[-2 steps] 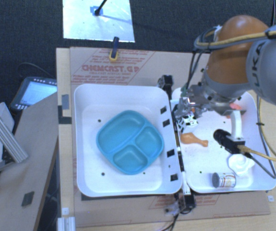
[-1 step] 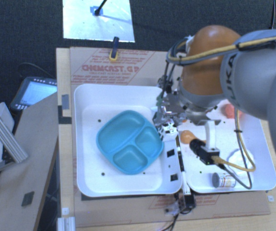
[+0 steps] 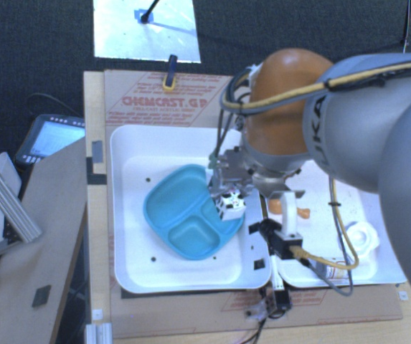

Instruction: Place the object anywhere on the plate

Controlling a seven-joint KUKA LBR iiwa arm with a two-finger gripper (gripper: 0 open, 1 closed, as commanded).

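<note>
The gripper (image 3: 228, 201) seems to pinch a small white object (image 3: 229, 206) (blurry here) over the blue plate (image 3: 180, 217), right edge. Lower gently, then let go.

Dark carpet (image 3: 33, 41) surrounds the cardboard-topped bench (image 3: 155, 99).
</note>
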